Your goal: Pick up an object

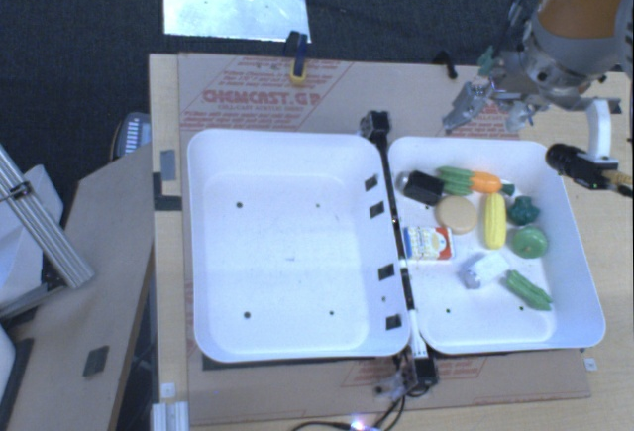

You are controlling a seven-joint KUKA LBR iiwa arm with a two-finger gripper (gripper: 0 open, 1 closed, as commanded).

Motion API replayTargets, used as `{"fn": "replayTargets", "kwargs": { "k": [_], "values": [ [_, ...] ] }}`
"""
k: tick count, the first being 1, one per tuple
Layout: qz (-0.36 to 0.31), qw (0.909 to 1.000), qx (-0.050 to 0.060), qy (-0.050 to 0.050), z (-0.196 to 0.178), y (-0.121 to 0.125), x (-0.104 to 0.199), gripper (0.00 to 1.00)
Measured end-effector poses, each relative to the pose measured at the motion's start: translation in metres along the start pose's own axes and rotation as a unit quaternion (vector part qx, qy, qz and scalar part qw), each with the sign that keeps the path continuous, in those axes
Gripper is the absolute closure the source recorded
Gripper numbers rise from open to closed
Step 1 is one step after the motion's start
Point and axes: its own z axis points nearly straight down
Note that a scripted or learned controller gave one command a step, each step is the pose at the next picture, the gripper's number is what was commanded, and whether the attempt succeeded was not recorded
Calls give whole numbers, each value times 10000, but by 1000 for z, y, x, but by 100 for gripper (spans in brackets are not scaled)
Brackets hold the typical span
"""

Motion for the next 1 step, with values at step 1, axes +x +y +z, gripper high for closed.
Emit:
{"fn": "replayTargets", "kwargs": {
  "k": [1],
  "values": [
    [27,9999,166,23,133,-19,6,0]
  ]
}}
